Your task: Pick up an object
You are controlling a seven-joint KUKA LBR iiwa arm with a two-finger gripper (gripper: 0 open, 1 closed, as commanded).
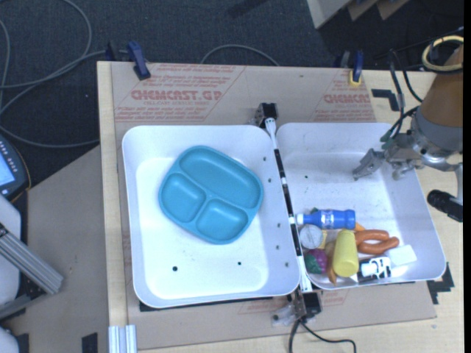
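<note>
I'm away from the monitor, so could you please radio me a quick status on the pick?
Gripper over right bin, upper part, nothing held. Toys piled at near edge, untouched. Blue plate in left bin. No obstruction.

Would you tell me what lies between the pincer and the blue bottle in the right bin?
In the camera view, just bare white bin floor separates the pincer from the blue bottle.

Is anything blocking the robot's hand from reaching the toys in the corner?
No, nothing visible is. The hand hangs over bare floor of the right white bin, and the blue plastic bottle lies nearest it in the pile.
</note>
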